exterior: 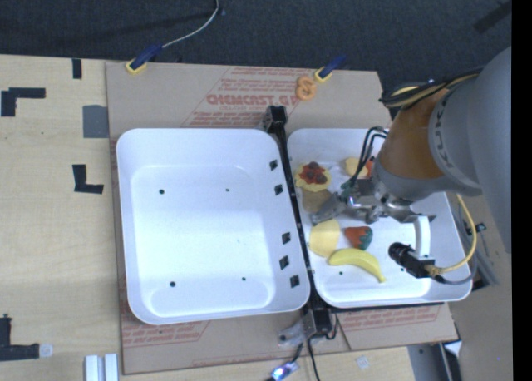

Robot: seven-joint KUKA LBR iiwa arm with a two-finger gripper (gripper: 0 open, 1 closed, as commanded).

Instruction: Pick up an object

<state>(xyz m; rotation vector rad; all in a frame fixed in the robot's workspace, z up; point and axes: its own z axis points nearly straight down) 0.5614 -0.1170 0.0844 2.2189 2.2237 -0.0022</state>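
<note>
Your arm (432, 142) reaches in from the right and hangs low over the right bin (445, 288), with the gripper (339, 206) down among a cluster of small toy foods near the divider between the two bins. From this slanted overhead angle you cannot tell how the gripper stands or whether it has hold of anything; the wrist body covers too much of it.

Everything worth picking sits in that right bin. A banana (359, 262) lies nearest the front edge, a pale yellow lump (325, 237) sits just behind it against the divider, and a small red and orange piece (359, 236) lies just beside the lump. Farther back there is a yellowish cup-shaped piece with a dark red top (313, 176), and another pale piece (352, 166) shows partly behind the wrist. The left bin (133, 288) holds nothing to go for.

The gripper looks closest to the gap between the cup-shaped piece and the pale lump, so you probably need to commit to one of them, not land between both. The lump seems the easier choice: rounded, with some room on its far side. Come straight down, centred on it, because pieces packed this tightly will likely nudge one another. Watch the divider wall too; it stands close enough to catch the gripper. Lift slowly and check for something actually held before moving off.
</note>
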